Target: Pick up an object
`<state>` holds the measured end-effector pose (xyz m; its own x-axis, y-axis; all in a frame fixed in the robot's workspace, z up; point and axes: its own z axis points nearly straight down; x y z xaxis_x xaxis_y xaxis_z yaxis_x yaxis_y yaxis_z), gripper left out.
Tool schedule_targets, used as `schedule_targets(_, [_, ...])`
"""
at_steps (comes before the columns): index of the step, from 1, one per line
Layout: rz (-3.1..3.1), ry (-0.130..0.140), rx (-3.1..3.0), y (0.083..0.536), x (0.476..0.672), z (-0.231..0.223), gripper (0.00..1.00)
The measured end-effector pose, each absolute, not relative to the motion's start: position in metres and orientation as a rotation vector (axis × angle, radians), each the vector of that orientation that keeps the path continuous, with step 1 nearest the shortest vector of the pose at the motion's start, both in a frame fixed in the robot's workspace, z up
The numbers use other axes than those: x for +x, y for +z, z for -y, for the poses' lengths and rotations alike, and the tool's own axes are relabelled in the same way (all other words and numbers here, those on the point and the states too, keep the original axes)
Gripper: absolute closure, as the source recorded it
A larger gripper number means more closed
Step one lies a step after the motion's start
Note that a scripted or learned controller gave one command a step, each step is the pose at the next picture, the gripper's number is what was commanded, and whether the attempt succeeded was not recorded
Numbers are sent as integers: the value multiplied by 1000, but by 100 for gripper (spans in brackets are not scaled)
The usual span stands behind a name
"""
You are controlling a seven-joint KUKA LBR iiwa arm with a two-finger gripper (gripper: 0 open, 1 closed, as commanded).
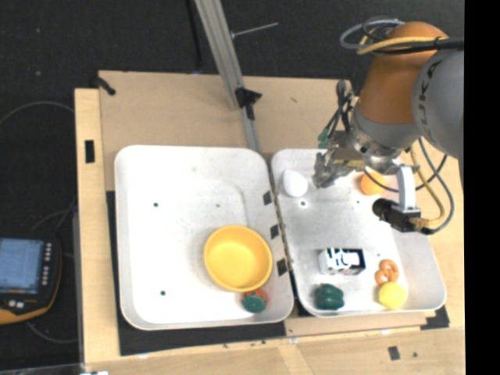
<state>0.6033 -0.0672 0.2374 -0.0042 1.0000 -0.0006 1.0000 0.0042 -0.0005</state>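
White ball (294, 183) is sitting at the far left corner of the right bin (414, 248), just beside the gripper (324, 172) that is hanging low over it, likely lining up a grab, though I cannot tell its clench.
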Motion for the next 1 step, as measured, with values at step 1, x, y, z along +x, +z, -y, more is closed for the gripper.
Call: schedule_targets(1, [-2226, 0, 2216, 240, 571, 32, 100])
